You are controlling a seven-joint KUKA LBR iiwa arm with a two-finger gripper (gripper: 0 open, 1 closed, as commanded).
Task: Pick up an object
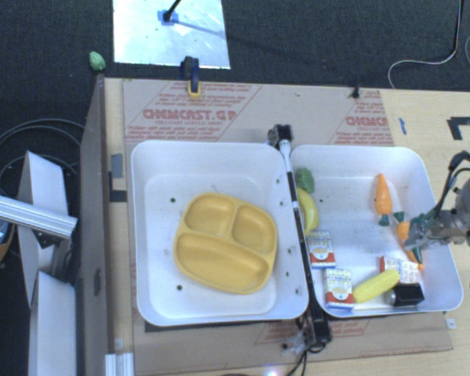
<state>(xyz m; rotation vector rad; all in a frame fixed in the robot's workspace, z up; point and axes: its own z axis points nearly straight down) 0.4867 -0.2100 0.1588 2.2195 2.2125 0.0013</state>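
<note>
The right bin (352, 159) holds several small items. An orange carrot (383, 194) lies near its far right side. A green piece (305, 180) and a yellow banana (308, 210) rest against its left wall. Two small cartons (320, 250) (339, 286) sit near the front, beside a yellow corn cob (376, 285) and a black block (408, 294). My gripper (417, 240) hangs low at the bin's right side, right over a small orange piece (403, 229). I see nothing clearly held in it.
The left bin (153, 210) carries a yellow compartment plate (225, 242). A black divider clamp (282, 137) sits between the bins. Cardboard (219, 112) lies under both bins. Cables and metal parts lie off the bench at the left.
</note>
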